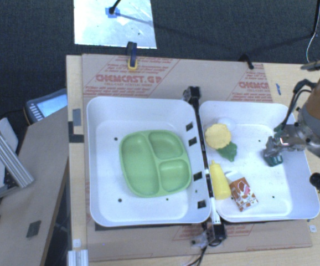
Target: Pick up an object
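Your candidates lie in the right bin [298,204]: a yellow flower-shaped toy [217,135] on a green leaf piece [229,151] near the divider, a yellow bottle [220,180] below it, and a small printed packet [243,193] just beside the bottle. The pincer [273,158] hangs low over bare bin floor, well apart from all of them; I cannot tell how it is set. Carry it toward the divider, centre over one item, then descend. The green divided plate [153,162] sits in the left bin [102,148].
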